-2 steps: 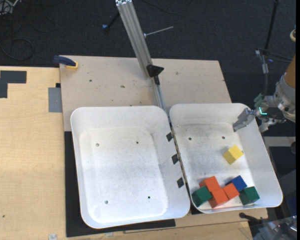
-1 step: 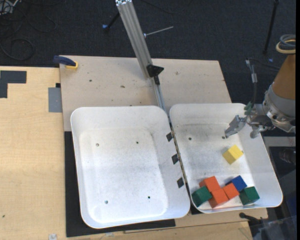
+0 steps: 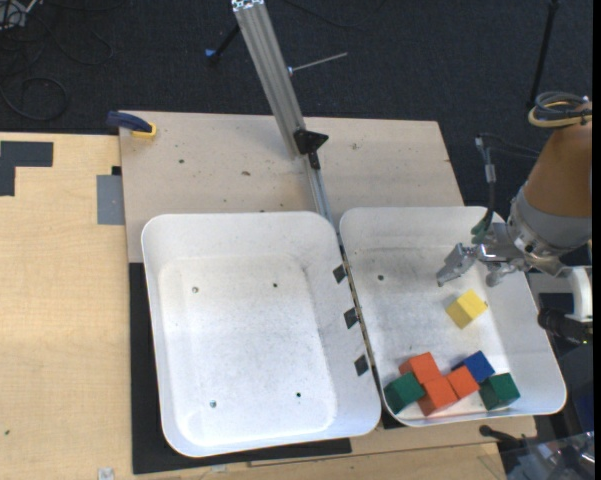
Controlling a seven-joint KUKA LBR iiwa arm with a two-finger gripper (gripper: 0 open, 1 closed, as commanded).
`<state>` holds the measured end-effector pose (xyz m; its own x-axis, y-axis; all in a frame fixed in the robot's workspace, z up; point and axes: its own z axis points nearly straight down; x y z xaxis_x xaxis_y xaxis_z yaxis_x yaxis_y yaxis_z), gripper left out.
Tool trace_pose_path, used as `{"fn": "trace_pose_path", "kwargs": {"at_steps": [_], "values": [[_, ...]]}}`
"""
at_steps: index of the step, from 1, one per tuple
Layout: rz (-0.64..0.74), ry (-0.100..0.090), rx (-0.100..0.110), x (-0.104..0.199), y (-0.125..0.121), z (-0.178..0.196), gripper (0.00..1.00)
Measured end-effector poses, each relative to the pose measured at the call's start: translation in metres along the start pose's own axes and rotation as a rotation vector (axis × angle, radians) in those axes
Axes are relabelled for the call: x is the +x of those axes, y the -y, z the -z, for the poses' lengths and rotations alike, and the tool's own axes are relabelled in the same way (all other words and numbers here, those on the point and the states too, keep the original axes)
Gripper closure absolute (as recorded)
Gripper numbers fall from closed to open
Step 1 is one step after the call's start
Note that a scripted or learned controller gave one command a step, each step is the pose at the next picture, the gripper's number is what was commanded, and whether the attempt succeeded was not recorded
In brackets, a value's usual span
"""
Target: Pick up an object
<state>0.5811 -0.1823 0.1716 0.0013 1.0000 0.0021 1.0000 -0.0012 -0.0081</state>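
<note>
Spanning the middle of the bench (image 3: pixel 380 158), two white bins sit side by side so a thing can be lifted from one and set in the other; the left bin (image 3: pixel 242 328) has only its bare floor to offer, while the right bin (image 3: pixel 410 268) carries all the blocks. The arm (image 3: pixel 560 183) reaches in from the right and hangs over the right bin's upper right part, a sensible stance since every candidate lies on that side. A slanted metal rail (image 3: pixel 275 73) rises from the bench behind the bins, probably a mount of some kind.

The gripper (image 3: pixel 472 264) hovers with its fingers spread apart and nothing between them, so nothing is held. Just below it lies the yellow block (image 3: pixel 467 308), alone and apart from the rest, which makes it the easiest pick: there is free room on both sides for the fingers. The orange (image 3: pixel 435 380), green (image 3: pixel 404 392) and blue (image 3: pixel 478 365) blocks crowd together near the front rim, touching each other, and would be harder to grasp cleanly.
</note>
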Motion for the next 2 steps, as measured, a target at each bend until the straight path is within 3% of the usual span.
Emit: {"fn": "trace_pose_path", "kwargs": {"at_steps": [1,2], "values": [[0.003,0.006,-0.013,0.002,-0.01,-0.043,0.0],[-0.002,0.005,-0.014,0.001,-0.01,-0.031,1.0]]}}
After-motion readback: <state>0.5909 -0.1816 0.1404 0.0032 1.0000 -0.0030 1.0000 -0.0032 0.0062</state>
